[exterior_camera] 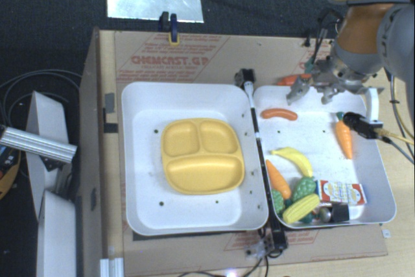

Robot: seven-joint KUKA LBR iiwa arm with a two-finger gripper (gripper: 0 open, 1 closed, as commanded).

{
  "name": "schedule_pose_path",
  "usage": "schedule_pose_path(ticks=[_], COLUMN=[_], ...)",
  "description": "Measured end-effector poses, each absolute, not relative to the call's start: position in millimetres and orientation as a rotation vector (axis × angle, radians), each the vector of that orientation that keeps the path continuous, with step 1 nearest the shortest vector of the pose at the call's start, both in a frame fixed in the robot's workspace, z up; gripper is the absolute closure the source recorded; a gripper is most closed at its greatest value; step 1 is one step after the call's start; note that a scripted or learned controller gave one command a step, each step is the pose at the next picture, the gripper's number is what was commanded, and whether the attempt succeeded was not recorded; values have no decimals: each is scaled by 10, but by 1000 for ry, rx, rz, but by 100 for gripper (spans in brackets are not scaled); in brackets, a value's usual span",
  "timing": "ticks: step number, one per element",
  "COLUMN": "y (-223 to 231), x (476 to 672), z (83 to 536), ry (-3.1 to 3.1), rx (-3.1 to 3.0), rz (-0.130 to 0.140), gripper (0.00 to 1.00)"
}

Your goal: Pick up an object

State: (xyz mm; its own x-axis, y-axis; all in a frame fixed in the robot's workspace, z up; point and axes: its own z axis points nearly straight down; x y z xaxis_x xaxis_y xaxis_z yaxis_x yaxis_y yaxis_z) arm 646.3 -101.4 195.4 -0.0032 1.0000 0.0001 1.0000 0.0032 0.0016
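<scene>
1. Brown cardboard-covered bench carries two shallow white bins side by side, the left bin and the right bin.
2. The arm comes in from the right, with its orange band up at the top corner.
3. A yellow divided plate sits in the middle of the left bin.
4. The gripper hangs over the far edge of the right bin. The claw looks released: fingers spread apart with nothing between them.
5. The pickable stuff is all in the right bin. A sausage lies near the far left corner, just below the gripper, not touching it.
6. An orange carrot lies by the right wall.
7. A banana, a second carrot, a corn cob and a small carton are bunched at the near end.
</scene>
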Motion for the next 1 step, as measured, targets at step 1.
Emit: schedule_pose_path(ticks=[1], y=[-845], x=[5693], z=[862], ry=[2224], rx=[2221], rz=[-1], gripper=[0])
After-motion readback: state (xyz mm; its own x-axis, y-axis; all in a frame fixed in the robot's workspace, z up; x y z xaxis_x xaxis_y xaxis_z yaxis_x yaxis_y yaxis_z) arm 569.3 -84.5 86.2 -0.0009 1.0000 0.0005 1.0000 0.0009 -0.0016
